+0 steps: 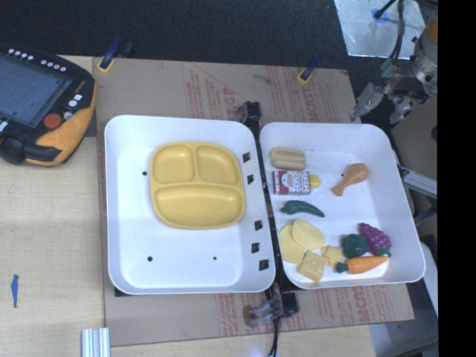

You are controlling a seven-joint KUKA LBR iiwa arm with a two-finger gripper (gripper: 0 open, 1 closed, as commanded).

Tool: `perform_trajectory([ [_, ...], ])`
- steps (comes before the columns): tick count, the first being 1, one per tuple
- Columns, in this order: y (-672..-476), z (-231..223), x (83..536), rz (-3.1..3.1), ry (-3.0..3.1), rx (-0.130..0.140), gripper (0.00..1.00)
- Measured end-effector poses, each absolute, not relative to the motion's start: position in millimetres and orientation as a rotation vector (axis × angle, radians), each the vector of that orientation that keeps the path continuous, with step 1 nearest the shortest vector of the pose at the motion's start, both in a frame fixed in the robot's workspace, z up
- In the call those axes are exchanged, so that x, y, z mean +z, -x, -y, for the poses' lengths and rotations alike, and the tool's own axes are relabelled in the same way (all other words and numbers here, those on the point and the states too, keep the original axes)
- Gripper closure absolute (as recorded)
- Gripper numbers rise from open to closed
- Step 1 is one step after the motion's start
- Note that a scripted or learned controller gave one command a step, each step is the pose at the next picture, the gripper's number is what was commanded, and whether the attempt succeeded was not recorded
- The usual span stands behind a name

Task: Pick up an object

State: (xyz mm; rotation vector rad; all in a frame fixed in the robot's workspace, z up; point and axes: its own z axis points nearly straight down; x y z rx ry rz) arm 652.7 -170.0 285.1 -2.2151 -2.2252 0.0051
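My gripper (383,107) hangs at the upper right, just beyond the far right corner of the right bin (398,192), with its two fingers spread apart and nothing between them. Inside that bin lie a hot dog bun (287,158), a small red carton (291,182), a chicken drumstick (350,178), a green pepper (301,209), yellow cheese pieces (302,242), broccoli (355,244), purple grapes (375,237) and a carrot (366,264). The left bin (126,199) bears a yellow divided plate (198,184).
A teach pendant (41,110) rests on the bench at the far left. Clamps (253,111) join the bins along the middle seam. Cardboard underlies both bins, and a pale sheet (368,17) lies on the dark floor behind.
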Motion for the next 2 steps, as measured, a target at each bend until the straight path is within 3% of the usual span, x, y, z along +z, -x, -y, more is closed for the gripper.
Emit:
perform_trajectory([
  [1,-559.9,199,120,2.207,2.209,0.021,0.0],
  [2,-604.9,175,90,2.23,2.211,0.003,0.0],
])
